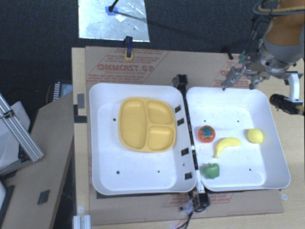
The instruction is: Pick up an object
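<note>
The right bin (267, 175) holds a red tomato (207, 133), a yellow banana (226, 145), a yellow lemon (256, 136) and a green pepper (210, 170). My gripper (243, 78) hovers above the far rim of that bin, well behind the fruit. Its two fingers stand apart, open, with nothing between them.
The left bin (102, 171) holds a yellow divided plate (146, 124). A black divider with clips (186, 128) runs between the bins. A shiny metal sheet (113, 13) lies beyond the bench. A grey frame (16, 132) stands at the left.
</note>
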Controlling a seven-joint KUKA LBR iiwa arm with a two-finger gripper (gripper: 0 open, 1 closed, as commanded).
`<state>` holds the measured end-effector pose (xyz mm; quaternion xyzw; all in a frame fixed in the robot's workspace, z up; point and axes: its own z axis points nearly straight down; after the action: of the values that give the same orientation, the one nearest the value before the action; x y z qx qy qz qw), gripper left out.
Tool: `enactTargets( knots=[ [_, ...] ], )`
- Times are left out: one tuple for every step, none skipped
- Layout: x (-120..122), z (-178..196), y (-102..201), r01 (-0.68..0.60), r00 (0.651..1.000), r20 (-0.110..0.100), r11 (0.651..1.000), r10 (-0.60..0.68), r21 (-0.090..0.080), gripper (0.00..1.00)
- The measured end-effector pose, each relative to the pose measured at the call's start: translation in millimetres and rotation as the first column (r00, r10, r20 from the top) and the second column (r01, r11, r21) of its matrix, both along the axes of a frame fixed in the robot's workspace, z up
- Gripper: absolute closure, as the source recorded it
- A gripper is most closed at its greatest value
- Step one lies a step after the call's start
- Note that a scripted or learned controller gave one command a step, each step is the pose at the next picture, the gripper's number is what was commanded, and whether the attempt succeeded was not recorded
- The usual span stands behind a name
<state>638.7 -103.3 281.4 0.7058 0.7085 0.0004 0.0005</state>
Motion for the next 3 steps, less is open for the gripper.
enactTargets(
  knots=[
    [8,-56,-5,0.003,1.0,-0.002,1.0,-0.003,-0.001,0.0],
    [7,-116,2,0.002,1.0,-0.003,1.0,-0.002,0.0,0.0],
    [12,-175,7,-0.002,1.0,-0.002,1.0,0.002,0.0,0.0]
  ],
)
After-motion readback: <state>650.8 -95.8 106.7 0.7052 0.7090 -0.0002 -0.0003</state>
